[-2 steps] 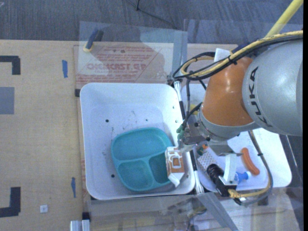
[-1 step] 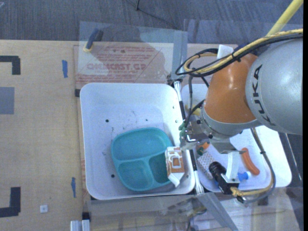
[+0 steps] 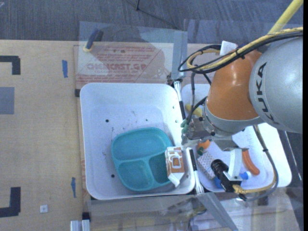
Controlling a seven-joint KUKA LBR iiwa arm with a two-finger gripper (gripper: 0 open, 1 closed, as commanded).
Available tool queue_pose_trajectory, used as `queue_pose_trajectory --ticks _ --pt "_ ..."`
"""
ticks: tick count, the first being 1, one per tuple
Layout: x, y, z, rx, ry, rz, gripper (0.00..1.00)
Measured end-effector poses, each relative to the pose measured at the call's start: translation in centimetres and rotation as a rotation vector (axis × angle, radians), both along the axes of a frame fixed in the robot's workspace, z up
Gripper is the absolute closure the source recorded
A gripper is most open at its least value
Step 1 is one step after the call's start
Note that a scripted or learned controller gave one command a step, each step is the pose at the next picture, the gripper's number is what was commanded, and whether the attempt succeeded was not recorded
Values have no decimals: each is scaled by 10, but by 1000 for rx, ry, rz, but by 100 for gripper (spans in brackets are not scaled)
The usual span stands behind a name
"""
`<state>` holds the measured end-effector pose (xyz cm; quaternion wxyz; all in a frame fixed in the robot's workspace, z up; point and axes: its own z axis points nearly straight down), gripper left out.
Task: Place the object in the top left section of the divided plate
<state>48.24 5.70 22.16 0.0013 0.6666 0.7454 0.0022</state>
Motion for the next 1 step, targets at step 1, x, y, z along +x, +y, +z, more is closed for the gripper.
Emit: queue_pose_trajectory --ticks 1 --pt "1 -2 10 0 -2 -5 100"
